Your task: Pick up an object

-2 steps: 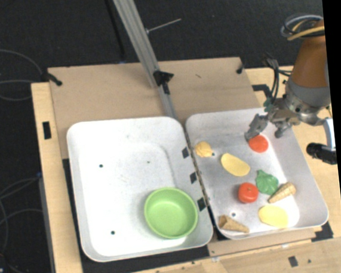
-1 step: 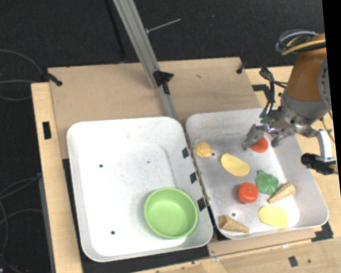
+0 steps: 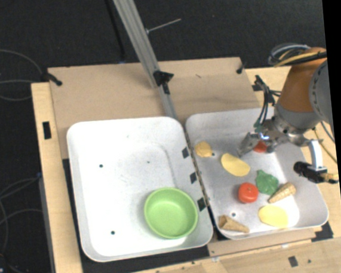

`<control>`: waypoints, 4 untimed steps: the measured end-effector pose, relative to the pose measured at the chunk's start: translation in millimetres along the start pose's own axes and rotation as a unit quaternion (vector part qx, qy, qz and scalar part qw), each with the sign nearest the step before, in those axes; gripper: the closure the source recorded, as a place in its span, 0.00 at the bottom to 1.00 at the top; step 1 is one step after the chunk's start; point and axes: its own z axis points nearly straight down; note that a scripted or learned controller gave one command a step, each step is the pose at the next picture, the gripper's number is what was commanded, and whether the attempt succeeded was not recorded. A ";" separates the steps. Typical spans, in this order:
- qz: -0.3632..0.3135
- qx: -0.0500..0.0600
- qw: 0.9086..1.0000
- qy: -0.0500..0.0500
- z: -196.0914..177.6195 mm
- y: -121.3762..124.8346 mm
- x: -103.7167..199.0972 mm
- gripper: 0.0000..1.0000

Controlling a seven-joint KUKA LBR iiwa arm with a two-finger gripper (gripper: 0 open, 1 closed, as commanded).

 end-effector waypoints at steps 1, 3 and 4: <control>0.000 -0.004 1.000 0.000 -14.4 2.1 -0.5 1.00; -0.003 -0.003 1.000 0.002 -110.1 -3.6 3.1 1.00; -0.003 -0.002 1.000 0.002 -147.4 -2.2 2.1 1.00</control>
